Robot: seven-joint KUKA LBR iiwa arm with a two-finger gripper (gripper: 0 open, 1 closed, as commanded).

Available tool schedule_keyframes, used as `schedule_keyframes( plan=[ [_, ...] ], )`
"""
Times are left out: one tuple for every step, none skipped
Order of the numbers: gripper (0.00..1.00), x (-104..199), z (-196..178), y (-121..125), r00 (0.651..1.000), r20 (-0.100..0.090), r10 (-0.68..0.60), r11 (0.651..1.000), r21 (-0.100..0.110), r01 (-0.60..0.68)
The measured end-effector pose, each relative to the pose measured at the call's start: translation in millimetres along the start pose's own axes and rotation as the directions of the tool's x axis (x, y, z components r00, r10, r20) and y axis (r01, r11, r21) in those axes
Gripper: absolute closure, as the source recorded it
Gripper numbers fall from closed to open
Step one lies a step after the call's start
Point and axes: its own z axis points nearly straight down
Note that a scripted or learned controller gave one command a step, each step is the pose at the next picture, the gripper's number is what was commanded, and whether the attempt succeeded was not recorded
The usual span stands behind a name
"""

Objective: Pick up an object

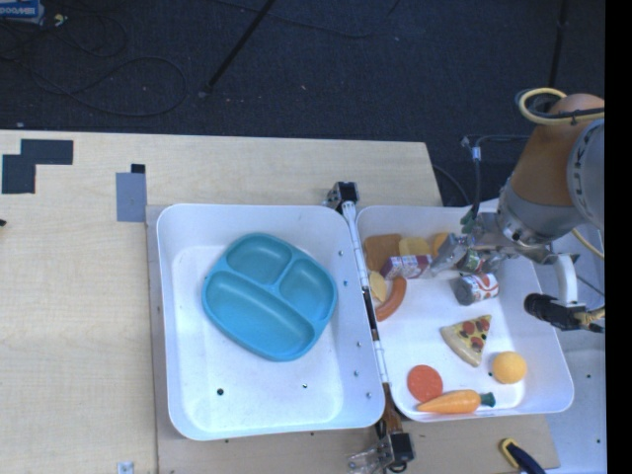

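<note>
My gripper (462, 255) is low over the back of the right bin (538, 388), reaching in from the right. Just below it lies a small grey and red can (479, 286) on its side. To its left a small purple and white tube (405, 265) lies across a brown bread piece (382, 249), with a yellow cheese piece (416, 247) beside them. A red sausage (391, 300) lies by the bin's left wall. Nothing is visibly between the gripper's tips.
Nearer the front of the right bin are a pizza slice (467, 339), a yellow-orange fruit (509, 366), a red disc (425, 380) and a carrot (449, 401). The left bin (188, 403) holds a blue divided plate (268, 295).
</note>
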Motion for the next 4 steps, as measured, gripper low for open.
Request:
schedule_keyframes(
  plan=[
    [0.00,-29,36,-13,1.000,0.011,0.001,1.000,-0.017,0.000],
    [0.00,-52,66,40,1.000,0.000,-0.002,1.000,0.002,0.002],
    [0.00,-53,62,-23,1.000,-0.002,0.000,1.000,0.003,0.000],
    [0.00,-53,66,40,1.000,-0.001,0.000,1.000,0.001,0.000]
  ],
)
